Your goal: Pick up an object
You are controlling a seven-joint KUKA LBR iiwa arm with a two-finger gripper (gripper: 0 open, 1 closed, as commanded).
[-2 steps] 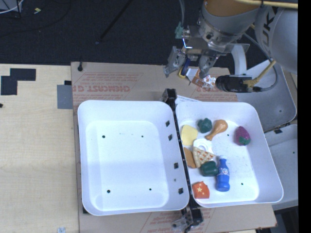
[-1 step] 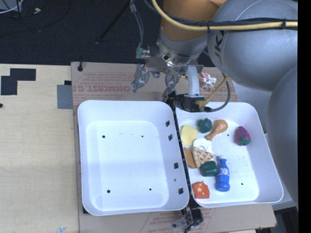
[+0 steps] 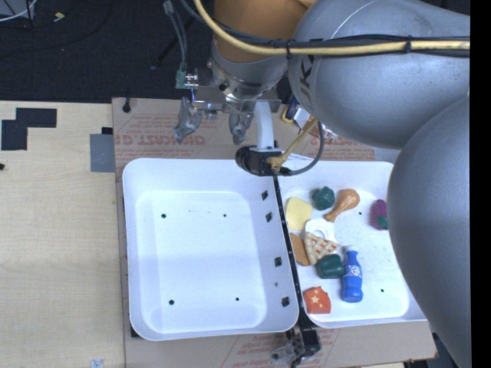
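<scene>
Arm (image 3: pixel 368 60) bulk covers the top right and hangs over the right bin (image 3: pixel 383 307). Left bin (image 3: pixel 199 259) lies bare white beside it, the two touching along a dark seam. Gripper (image 3: pixel 213 126) hovers above the left bin's far rim, its two fingers spread apart with nothing between them. Candidate objects all sit in the right bin: blue bottle (image 3: pixel 352 276), yellow wedge (image 3: pixel 298 210), drumstick (image 3: pixel 344 202), red block (image 3: pixel 317 300), green pieces (image 3: pixel 323 198), purple piece (image 3: pixel 379 214). My worry: the toys cluster tightly, several touching, so a descent could straddle two, nudge one aside, or close on air; the arm also hides part of that bin.
</scene>
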